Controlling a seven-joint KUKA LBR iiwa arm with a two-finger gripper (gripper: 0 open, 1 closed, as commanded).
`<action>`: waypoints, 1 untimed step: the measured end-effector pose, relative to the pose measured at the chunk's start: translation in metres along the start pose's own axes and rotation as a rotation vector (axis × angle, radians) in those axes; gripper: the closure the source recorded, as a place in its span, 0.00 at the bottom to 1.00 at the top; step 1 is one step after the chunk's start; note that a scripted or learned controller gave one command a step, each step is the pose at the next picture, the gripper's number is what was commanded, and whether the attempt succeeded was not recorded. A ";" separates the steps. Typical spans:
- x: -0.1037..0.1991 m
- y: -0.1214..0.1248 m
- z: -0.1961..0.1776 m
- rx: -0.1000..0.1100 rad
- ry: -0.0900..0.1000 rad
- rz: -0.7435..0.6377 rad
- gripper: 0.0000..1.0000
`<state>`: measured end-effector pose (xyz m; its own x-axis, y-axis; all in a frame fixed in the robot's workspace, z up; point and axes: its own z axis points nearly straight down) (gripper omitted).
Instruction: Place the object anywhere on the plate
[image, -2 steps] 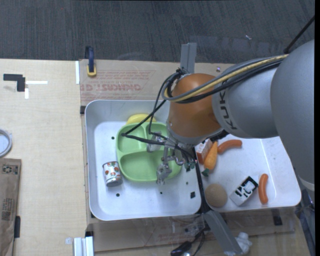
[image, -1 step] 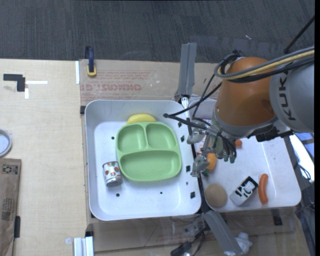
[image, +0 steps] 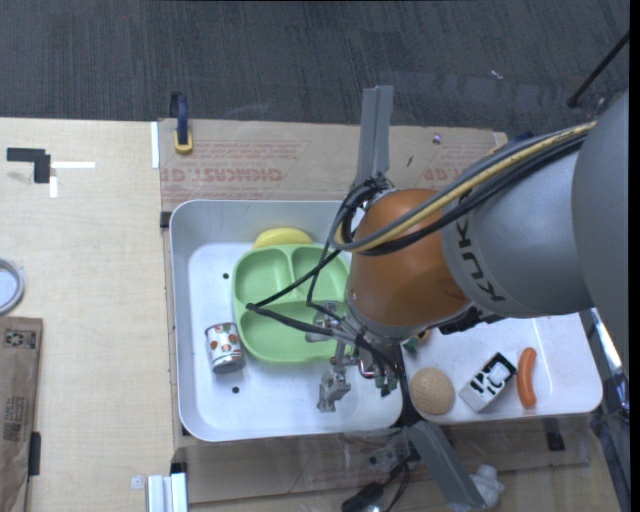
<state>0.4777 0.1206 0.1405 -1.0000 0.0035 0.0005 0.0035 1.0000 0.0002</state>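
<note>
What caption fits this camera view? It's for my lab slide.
KUKA arm's gripper hovers in the left bin beside a green divided plate and a small can.

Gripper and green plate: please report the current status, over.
Gripper low in left bin, just off green plate; nothing seen between fingers. Small can beside plate's left edge. Egg, carrot in right bin.

Robotics lab: KUKA arm (image: 520, 230) over white bins (image: 185, 330) on a plywood surface (image: 80, 290), clamp (image: 180, 125) at cardboard edge, dark carpet floor (image: 200, 50).
</note>
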 end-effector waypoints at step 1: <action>0.000 0.000 0.000 0.000 0.000 0.000 0.00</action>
<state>0.4778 0.1205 0.1405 -1.0000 0.0038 0.0003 0.0038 1.0000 0.0001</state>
